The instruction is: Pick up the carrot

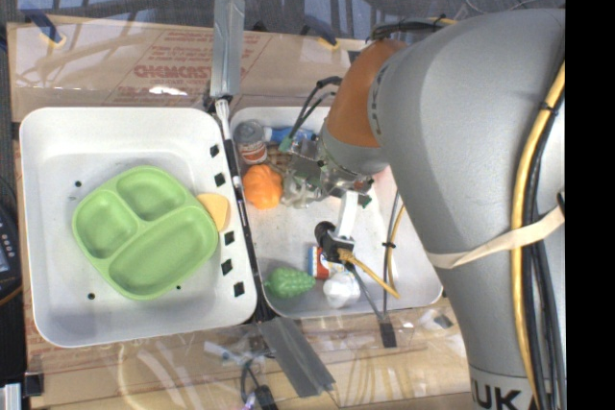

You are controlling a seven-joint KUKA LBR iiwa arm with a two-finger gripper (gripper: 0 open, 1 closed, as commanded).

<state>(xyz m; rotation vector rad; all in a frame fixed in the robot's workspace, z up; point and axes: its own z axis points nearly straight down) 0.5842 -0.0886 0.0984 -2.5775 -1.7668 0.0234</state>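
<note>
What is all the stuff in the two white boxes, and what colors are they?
Left bin: 1, white, left side of bench.
Right bin: 1, white, beside it, under the arm.
Divided plate: 1, green, middle of left bin.
Yellow piece: 1, yellow, against the plate's right edge.
Orange round item: 1, orange, right bin near its left wall.
Small can: 1, grey with red label, right bin's far corner.
Bumpy green item: 1, green, right bin's near edge.
White item: 1, white, right of it.
Arm: 1, grey with orange band, over right bin.

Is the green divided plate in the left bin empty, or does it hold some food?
Empty. The green plate shows bare compartments; a yellow piece lies beside its right edge, not inside.
</note>
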